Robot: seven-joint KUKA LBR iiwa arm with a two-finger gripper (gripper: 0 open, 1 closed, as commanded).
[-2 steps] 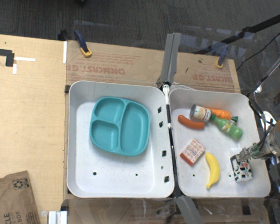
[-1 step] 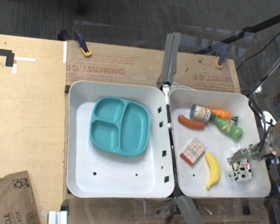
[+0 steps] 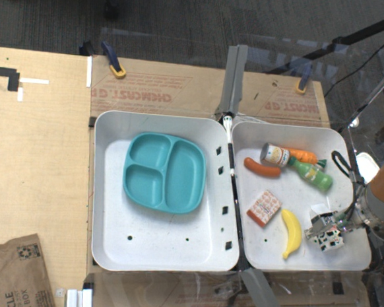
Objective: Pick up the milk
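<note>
1. the milk (image 3: pixel 327 239), taken to be the spotted white carton, is seen right at the gripper (image 3: pixel 320 224), just beneath its tip.
2. whether it is grasped cannot be told.

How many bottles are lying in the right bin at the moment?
2, both on their sides near the bin's far edge: a small bottle with a red label, and a green bottle just right of it. The gripper could hide something beneath it.
</note>
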